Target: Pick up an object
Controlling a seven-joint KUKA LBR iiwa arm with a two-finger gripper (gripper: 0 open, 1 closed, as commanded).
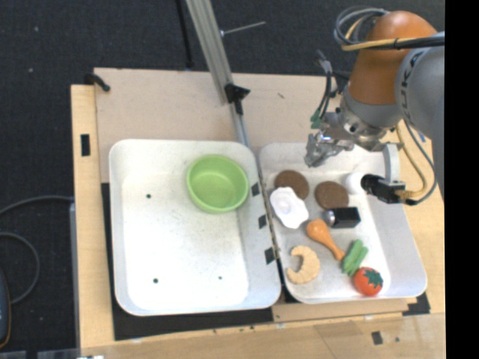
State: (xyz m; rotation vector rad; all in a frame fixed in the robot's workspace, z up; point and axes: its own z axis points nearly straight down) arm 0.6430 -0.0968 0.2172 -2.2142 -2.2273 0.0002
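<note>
In the right bin (pixel 404 275) the objects lie untouched: two brown discs (pixel 292 182), a white piece (pixel 288 206), a croissant (pixel 304 264), a tomato (pixel 367 280); the pincer (pixel 320 153) hovers above the far rim, holding nothing, its spread unclear, so picking remains undone

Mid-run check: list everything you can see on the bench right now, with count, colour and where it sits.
Bins: 2, white, side by side on the bench.
Bowl: 1, green, upper part of the left bin.
Round discs: 2, brown, upper part of the right bin.
White lump: 1, white, left edge of the right bin.
Black block: 1, black, middle of the right bin.
Drumstick-shaped toy: 1, orange, middle of the right bin.
Croissant-shaped toy: 1, tan, lower left of the right bin.
Green piece: 1, green, lower right of the right bin.
Tomato-like toy: 1, red, lower right corner of the right bin.
Pole: 1, grey metal, slanting above the bins.
Arm: 1, grey and orange, upper right.
Hand: 1, over the right bin's top edge.
</note>
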